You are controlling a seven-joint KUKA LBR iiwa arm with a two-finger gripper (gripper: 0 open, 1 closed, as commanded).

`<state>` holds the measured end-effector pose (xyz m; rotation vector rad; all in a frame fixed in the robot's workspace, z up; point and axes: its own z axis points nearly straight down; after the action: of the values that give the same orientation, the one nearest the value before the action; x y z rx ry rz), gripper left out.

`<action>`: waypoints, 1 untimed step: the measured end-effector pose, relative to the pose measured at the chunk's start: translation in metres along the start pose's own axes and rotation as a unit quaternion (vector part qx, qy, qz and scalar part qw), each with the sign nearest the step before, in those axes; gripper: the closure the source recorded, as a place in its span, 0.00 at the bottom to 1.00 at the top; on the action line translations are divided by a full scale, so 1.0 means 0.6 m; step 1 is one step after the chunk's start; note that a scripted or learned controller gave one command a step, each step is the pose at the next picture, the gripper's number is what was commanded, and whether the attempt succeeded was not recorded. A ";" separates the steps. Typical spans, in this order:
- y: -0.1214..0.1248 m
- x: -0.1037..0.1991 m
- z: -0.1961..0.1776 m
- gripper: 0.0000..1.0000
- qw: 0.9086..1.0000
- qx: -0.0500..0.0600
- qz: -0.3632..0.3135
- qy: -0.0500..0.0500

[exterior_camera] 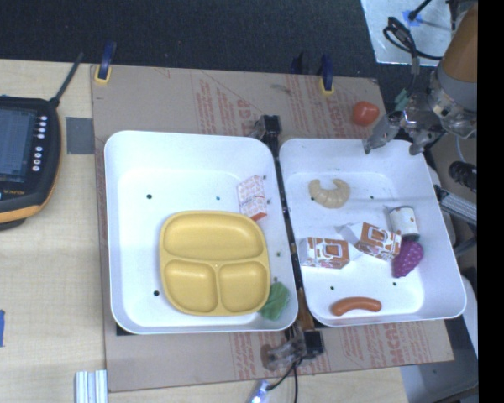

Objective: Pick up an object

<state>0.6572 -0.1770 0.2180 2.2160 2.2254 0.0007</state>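
Over the far right corner of the right bin (437, 217), the gripper (395, 138) is hanging with its two fingers spread apart and nothing between them, so the reach seems to be just beginning. The nearest candidate, a croissant (330, 192), is lying left and nearer; the next move calls for travelling over it, then descending.

**Robot arm at the upper right, fingers spread**

The arm (462, 53) comes in from the upper right, with its orange band showing near the edge of the view. Its wrist angles down and to the left. The gripper (397, 138) hangs at the end, its two dark fingers (376, 140) spread apart with nothing between them.
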 end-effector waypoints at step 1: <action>-0.097 0.061 0.117 0.00 1.000 0.004 0.000 0.000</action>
<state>0.5989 -0.1406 0.1478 2.2190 2.2294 -0.0072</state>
